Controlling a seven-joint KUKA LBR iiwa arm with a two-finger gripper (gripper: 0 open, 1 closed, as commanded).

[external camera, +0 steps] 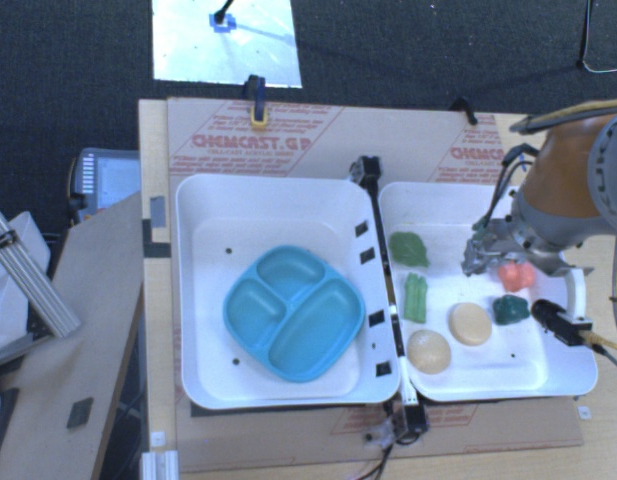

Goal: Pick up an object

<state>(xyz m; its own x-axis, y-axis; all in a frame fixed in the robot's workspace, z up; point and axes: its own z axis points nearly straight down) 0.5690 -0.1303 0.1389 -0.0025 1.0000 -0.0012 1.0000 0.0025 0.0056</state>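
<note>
Overhead slanted view of my table [318,128], a cardboard-covered surface bearing two shallow white bins side by side. The left bin [203,268] holds a blue divided plate [293,311] with three compartments, lying tilted a little on the bin floor near its centre. The right bin [563,373] holds the candidate objects: a dark green leafy piece [408,249] at about 10 o'clock of that bin, a lighter green pod-shaped piece [416,296] just below it, a round beige piece [428,351] at 7 o'clock, a second round tan piece [470,323] near the centre, a small dark teal piece [510,310] at about 3 o'clock, and a pink-orange piece [517,276] just above the teal one. My arm enters from 3 o'clock, its orange band visible above the wrist. My gripper [485,256] hangs over the right bin, immediately beside the pink-orange piece on its 9 o'clock side. Whether my fingers are spread or pressed together I cannot tell, since the wrist housing hides them. A black clip [368,171] sits at the 12 o'clock end of the divide between the bins.
</note>
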